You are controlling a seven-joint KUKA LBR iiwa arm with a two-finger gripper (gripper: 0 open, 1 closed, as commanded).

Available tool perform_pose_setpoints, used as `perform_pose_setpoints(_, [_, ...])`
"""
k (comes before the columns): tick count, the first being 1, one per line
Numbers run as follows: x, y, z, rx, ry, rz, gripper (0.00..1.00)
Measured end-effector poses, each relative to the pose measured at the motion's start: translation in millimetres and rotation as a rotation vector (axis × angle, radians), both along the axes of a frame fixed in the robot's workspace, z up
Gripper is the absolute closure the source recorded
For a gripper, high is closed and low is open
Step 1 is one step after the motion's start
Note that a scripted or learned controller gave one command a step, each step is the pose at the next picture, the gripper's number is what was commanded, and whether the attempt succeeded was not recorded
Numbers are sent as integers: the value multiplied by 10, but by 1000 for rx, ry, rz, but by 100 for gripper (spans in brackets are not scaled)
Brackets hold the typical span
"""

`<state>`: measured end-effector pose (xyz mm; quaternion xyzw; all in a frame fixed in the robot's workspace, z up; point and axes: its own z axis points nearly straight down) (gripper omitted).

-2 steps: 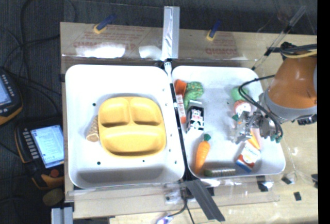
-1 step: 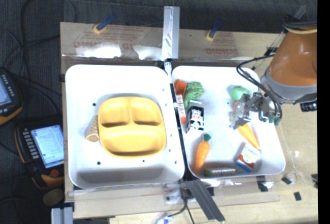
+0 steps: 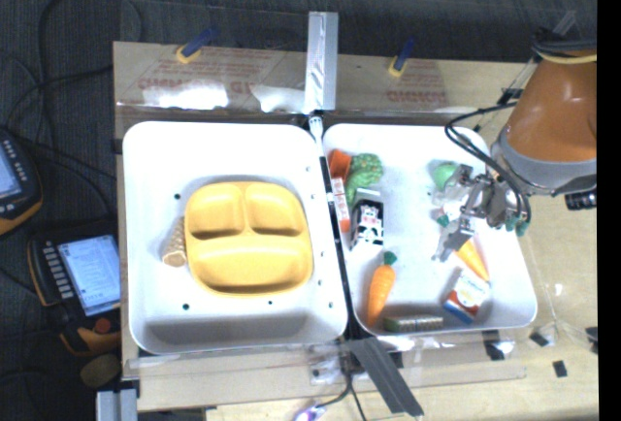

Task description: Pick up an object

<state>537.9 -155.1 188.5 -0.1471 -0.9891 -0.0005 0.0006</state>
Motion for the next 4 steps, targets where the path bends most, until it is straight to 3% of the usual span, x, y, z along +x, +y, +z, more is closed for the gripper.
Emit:
perform_pose_setpoints(1, [73,-476,-996,-3,-9,26,0])
perform_pose_setpoints(2, [94,-475,-905,-4,-12,28,100])
perform_pose_setpoints(3, [93,-475,-906,-4,-12,28,0])
perform_pose_setpoints(4, [-256,-674,-980,-4,-19,-7,0])
